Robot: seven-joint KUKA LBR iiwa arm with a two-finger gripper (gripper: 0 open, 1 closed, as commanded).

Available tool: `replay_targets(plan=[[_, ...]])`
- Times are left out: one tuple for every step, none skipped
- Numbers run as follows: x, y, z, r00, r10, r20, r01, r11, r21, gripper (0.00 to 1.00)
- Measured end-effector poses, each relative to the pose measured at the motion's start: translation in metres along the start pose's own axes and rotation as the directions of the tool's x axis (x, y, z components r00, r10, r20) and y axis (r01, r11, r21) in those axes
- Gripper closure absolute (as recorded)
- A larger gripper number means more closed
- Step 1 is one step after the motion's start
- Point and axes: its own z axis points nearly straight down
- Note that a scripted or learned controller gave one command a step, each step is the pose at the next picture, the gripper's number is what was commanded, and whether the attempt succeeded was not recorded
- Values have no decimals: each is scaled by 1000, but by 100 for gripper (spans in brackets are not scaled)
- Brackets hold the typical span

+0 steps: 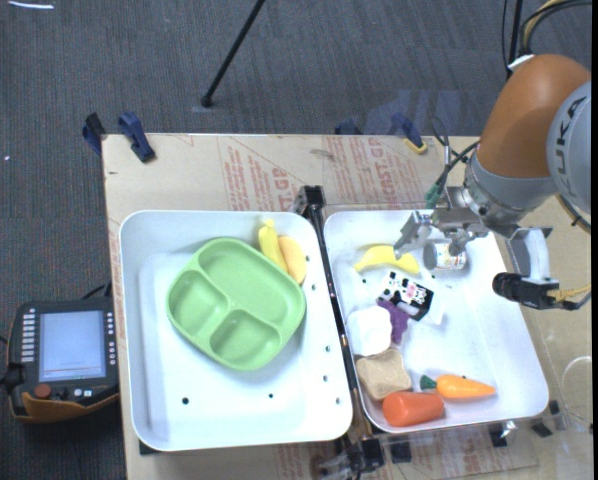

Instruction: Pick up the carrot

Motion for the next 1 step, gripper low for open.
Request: replay_targets(plan=[[-27,-71,12,1000,16,1,-16,1000,2,0]])
